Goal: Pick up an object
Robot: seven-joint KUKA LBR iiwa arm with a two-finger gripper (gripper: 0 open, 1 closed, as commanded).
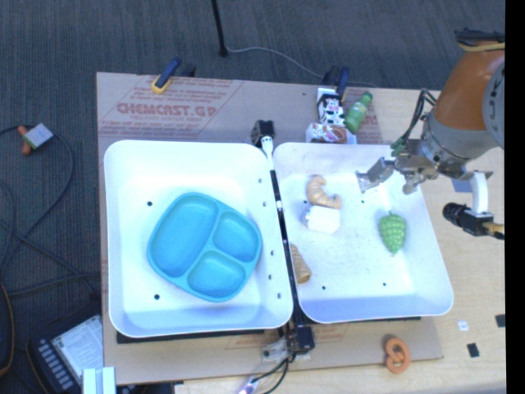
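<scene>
The gripper [392,176] hung over the right bin's [426,298] upper right part, its two fingers apart and nothing between them. Just below it, near the right rim, lay green grapes [392,231]. A croissant [321,191] and a white block [323,219] sat touching near the bin's left side, with bare floor between them and the grapes. A cone [299,265] leaned on the divider between the bins. The lower half of that bin was open. A blue tray [205,246] filled the middle of the left bin [131,167].
</scene>
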